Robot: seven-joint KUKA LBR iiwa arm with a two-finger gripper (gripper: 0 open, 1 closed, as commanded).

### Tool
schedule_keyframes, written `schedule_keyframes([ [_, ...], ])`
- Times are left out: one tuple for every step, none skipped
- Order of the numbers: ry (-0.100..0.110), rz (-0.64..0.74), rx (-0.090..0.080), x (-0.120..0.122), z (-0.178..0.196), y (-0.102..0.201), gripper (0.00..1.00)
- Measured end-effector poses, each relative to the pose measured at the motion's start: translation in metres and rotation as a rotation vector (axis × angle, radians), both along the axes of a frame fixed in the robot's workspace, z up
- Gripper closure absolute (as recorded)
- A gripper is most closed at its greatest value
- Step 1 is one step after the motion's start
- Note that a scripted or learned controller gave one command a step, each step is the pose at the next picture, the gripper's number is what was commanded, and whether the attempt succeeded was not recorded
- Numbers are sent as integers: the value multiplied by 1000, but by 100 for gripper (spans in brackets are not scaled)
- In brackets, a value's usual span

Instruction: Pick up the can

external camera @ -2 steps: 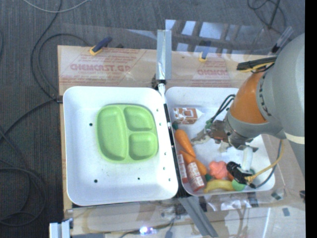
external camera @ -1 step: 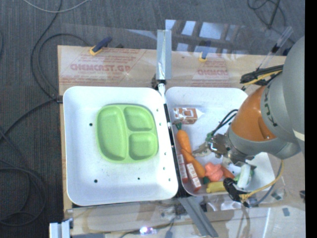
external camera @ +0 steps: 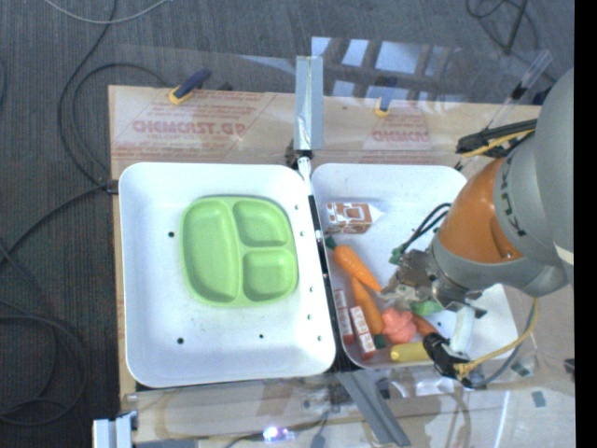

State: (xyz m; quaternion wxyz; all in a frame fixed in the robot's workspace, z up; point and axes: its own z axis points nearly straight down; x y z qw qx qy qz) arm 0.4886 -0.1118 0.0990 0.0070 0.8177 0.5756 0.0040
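Note:
A small brown can with a white label (external camera: 352, 216) lies on its side at the back left of the right bin (external camera: 410, 180). A slim red tube-shaped pack (external camera: 354, 325) lies along that bin's left wall near the front. My gripper (external camera: 410, 292) hangs low over the front middle of the right bin, beneath the orange band (external camera: 476, 222), just above a pink toy (external camera: 397, 325). It is well in front of and to the right of the brown can, with nothing visibly held.
Two orange carrots (external camera: 355, 265) lie between the can and my gripper. A yellow piece (external camera: 407, 353) and something green (external camera: 427, 306) sit near the pink toy. A green divided plate (external camera: 241, 250) rests in the left bin (external camera: 149, 250). The arm covers the right bin's right side.

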Motion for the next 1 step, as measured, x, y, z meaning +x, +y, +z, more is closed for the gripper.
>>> schedule_keyframes([
  [17,275,0,24,187,26,100],
])
